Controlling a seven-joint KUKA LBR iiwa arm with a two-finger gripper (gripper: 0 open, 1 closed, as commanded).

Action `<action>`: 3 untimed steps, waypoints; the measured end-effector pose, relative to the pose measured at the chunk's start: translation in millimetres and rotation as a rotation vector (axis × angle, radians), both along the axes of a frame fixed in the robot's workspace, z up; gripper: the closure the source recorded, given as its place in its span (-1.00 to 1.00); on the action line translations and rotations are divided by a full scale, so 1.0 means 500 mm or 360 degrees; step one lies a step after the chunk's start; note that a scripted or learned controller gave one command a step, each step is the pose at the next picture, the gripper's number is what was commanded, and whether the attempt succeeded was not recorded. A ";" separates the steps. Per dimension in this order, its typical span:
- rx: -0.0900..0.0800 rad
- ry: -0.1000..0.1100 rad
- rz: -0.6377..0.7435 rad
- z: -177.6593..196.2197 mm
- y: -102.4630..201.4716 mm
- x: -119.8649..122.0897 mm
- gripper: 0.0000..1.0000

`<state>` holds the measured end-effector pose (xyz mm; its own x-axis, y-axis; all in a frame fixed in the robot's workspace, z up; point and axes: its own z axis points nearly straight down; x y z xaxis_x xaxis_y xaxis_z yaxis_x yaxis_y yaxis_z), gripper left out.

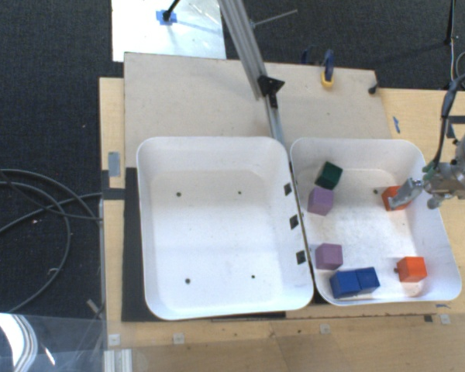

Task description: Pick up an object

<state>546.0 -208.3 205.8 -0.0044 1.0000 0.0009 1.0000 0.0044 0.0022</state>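
Note:
My gripper (409,193) reaches in from the right over the right bin (355,142), near its right wall. A small red-orange block (390,200) lies right at the gripper's tip, touching or partly under it; a hold on it cannot be made out. Also in this bin are a dark green block (328,175) and a purple block (320,201) near the left wall. A second purple block (328,255), a blue block (354,282) and an orange block (411,269) lie along the front.
The left bin (209,142) stands beside the right one, sharing a middle wall. A slanted metal pole (244,37) crosses the board behind the bins. Cables hang at the far right by the arm.

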 end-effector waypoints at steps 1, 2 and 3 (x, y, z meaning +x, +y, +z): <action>0.0001 0.0004 0.0008 -0.208 0.090 0.126 -1.00; 0.0003 -0.0006 0.0015 -0.230 0.237 0.252 -1.00; -0.0007 -0.0006 0.0009 -0.206 0.224 0.249 1.00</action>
